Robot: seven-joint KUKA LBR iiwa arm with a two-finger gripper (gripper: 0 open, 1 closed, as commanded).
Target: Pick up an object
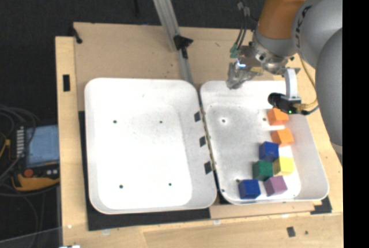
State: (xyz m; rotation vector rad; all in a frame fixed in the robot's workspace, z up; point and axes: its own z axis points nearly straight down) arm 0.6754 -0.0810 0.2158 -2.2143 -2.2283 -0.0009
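Right now, the claw is seen at the far edge of the right bin, and nothing is seen in it. Whether it is open or closed cannot be told. The blocks are bunched at the near right of that bin: orange blocks, a blue block, a green block. Because they are packed so tight, a block could be pushed away or missed.

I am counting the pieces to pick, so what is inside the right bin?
The right bin holds small blocks: two orange, two blue, green, yellow, purple. Anything beneath the arm is covered.
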